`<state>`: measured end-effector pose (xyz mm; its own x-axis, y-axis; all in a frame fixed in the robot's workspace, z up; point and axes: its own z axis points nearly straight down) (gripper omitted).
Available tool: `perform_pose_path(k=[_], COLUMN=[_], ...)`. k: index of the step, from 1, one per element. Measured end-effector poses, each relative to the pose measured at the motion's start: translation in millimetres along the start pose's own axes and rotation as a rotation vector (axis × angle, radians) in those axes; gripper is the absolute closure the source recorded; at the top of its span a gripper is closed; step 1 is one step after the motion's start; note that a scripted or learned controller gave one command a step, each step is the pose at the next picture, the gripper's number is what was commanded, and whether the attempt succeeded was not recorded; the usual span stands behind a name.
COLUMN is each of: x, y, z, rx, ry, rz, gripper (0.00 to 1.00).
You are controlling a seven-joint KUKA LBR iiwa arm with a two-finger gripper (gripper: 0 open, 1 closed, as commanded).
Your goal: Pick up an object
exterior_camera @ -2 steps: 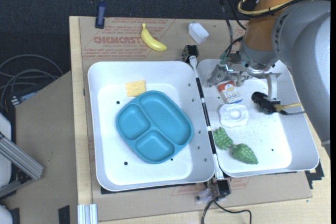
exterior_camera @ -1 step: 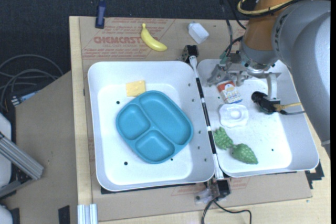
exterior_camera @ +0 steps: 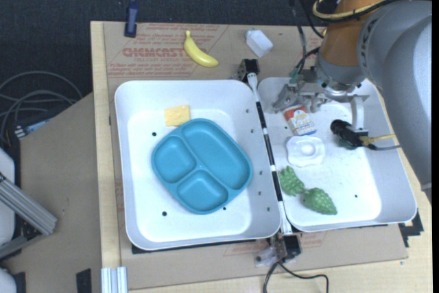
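Gripper (exterior_camera: 299, 106) looks spread to me, jaws apart with nothing pinched between them, parked low over the far left corner of the right bin (exterior_camera: 374, 178). Your closest target is the small red and white packet (exterior_camera: 301, 122), just on the near side of the tips, almost touching. Its long axis points roughly away from the gripper, so you'd probably want the jaws across its short width. Right past it, same direction, sits a white round lid thing (exterior_camera: 305, 151), then two green pieces (exterior_camera: 291, 180) further on. The blue divided plate (exterior_camera: 199, 165) is way off to the side in the other bin.
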<state>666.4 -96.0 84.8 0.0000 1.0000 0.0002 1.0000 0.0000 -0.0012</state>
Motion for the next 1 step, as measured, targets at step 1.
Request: perform_pose_path(k=[1], x=[-0.6], y=[0.1], z=[-0.1], rx=[0.000], ry=[0.000], rz=[0.000], gripper=[0.00])
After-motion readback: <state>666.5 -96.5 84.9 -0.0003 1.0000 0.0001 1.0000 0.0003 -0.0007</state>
